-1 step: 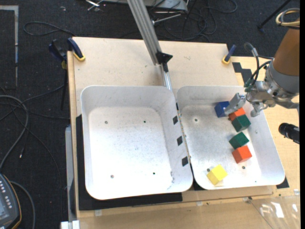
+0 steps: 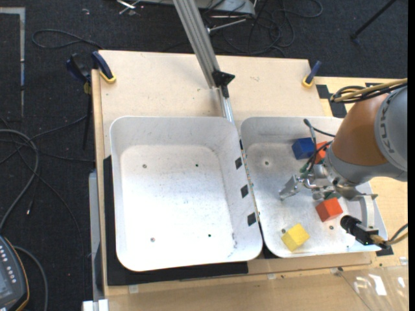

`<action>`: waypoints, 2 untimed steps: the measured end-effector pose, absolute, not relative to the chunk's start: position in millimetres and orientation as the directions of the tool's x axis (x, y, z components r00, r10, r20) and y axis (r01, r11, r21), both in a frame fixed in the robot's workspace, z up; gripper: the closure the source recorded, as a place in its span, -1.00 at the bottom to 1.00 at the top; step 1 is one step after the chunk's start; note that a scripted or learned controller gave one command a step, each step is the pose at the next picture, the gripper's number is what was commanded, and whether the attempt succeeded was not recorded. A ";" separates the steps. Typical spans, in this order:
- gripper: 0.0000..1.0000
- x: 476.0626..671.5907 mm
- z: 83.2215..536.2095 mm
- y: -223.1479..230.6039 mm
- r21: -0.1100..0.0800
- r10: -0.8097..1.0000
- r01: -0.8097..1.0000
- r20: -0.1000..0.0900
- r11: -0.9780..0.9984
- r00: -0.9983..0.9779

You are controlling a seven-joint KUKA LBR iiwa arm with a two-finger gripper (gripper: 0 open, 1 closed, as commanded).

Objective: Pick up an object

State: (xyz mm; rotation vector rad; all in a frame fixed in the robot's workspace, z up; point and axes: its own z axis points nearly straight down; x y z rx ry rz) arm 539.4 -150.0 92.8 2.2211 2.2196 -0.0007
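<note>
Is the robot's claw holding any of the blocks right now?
No. The gripper holds nothing; it hangs over bare floor of the right bin, apart from the blue block, orange block and yellow block.

Bright even light; soft shadows; slight graininess

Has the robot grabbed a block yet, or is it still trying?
Nothing looks picked up yet. The yellow block, orange block and blue block all lie on the floor of the right bin. In hand: the gripper is down inside that bin, with bare floor around its tip, apart from all three. Left to do: reach a block, close on it and lift it.
</note>
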 end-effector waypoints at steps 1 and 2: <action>-1.00 611.9 96.1 -134.3 0.006 1.000 1.000 -0.001 0.005 -0.005; -1.00 634.3 179.1 -168.2 0.011 1.000 1.000 -0.005 0.000 0.001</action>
